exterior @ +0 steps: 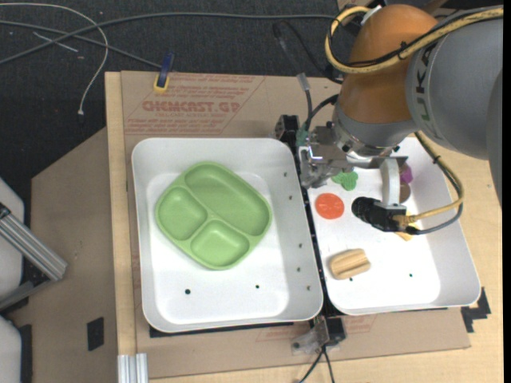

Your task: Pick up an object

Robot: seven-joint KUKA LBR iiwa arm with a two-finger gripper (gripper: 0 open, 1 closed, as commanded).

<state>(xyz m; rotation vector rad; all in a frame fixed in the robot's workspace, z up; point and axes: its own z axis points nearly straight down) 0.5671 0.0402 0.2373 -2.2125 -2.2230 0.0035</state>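
The arm (399, 78) hung over the far end of the right bin (447, 270), its wrist low above a small green piece (346, 179). This looked like the approach step, with nothing lifted yet. The wrist hid the jaws, so I could not tell whether they were apart or together.

The green piece seemed the likeliest target. The next move would call for a straight descent onto it and a closing grip.

An orange disc (329, 207) lay just beside it, near enough to be nudged, and the bin wall stood close on the left. A purple piece (406, 174) sat farther right, and a tan roll (349, 263) lay well apart. The left bin (144, 214) held a green plate (212, 214).
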